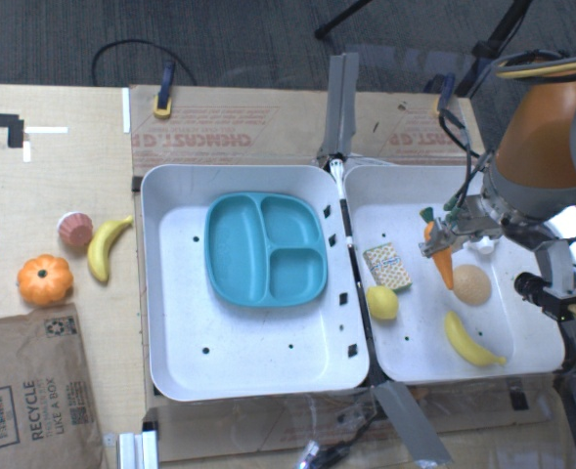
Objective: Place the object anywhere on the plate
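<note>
Nearest the counter's front edge, a banana point(473, 341) lies in the right bin point(405, 364), with a lemon point(382, 303) and a beige egg-like ball point(471, 285) just behind it. A patterned sponge point(387, 266) sits beside the lemon. Further back, the claw point(442, 246) grips a carrot point(443, 262), its tip pointing down over the right bin. Across the divider, the teal divided plate point(266, 250) rests in the left bin point(170, 360), well apart from the carrot.
</note>
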Robot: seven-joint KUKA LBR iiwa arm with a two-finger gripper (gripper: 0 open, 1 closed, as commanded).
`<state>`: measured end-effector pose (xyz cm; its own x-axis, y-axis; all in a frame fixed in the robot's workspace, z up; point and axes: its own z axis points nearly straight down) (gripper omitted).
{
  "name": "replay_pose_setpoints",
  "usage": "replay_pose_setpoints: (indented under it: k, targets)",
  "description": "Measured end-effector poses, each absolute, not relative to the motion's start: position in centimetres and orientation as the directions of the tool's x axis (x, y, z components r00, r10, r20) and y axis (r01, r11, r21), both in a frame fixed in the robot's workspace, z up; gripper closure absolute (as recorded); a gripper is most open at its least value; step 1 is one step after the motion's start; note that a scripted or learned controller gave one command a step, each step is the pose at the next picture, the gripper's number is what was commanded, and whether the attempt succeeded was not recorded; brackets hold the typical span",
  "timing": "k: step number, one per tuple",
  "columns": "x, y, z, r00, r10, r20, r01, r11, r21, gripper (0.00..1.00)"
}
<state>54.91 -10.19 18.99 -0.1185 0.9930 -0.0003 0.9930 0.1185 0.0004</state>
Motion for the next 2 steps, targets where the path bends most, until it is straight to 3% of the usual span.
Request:
replay_pose_setpoints:
  k: [1,2]
  targets:
    - [57.3,-3.5,19.1,-0.128,0.992,-0.001,0.992,0.128,-0.002,1.00]
    - [59.0,3.0,19.1,-0.269,0.963,-0.001,0.963,0.269,-0.002,1.00]
